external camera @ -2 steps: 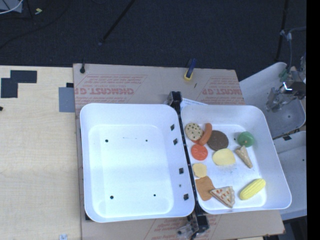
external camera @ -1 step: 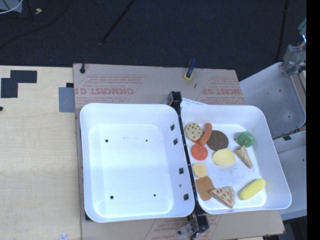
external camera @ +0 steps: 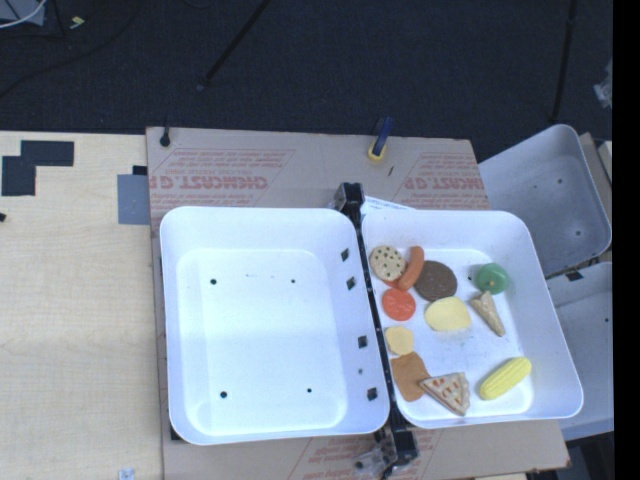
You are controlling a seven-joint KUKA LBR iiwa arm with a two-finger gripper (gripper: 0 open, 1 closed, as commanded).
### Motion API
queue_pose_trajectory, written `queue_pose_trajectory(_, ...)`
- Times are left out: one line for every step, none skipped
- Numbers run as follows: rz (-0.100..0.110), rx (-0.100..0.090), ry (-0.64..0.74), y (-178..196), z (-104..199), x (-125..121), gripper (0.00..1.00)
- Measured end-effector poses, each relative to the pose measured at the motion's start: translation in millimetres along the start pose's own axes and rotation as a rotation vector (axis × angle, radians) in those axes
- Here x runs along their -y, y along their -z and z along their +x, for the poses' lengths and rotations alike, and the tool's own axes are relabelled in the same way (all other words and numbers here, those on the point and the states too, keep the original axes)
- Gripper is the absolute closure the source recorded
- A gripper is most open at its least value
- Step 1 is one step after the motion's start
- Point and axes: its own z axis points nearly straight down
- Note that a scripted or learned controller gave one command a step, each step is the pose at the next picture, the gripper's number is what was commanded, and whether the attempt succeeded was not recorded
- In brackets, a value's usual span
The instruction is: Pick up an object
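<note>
All the pickable items sit in the right bin (external camera: 545, 298), so you have targets on one side only. Relative to the divider (external camera: 368, 303), near to far:
- pizza slice (external camera: 445, 392) close to it, corn (external camera: 505, 378) well apart and isolated, likely the easiest grab
- tomato slice (external camera: 398, 304) just beside it
- cookie (external camera: 386, 262) and sausage (external camera: 411, 267) touching, crowded against it

You cannot tell the gripper state here.

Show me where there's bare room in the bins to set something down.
The left bin has a bare floor, wall to wall. In the right bin, bare floor runs along the far wall above the cookie and green piece, and between corn and right wall. Its left half is crowded.
</note>
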Motion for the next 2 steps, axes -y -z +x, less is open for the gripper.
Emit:
queue_pose_trajectory(0.009,-0.003,-0.005,-5.0,-36.4,25.9,1.00)
queue_pose_trajectory(0.009,-0.003,-0.004,-4.8,-35.8,25.1,0.00)
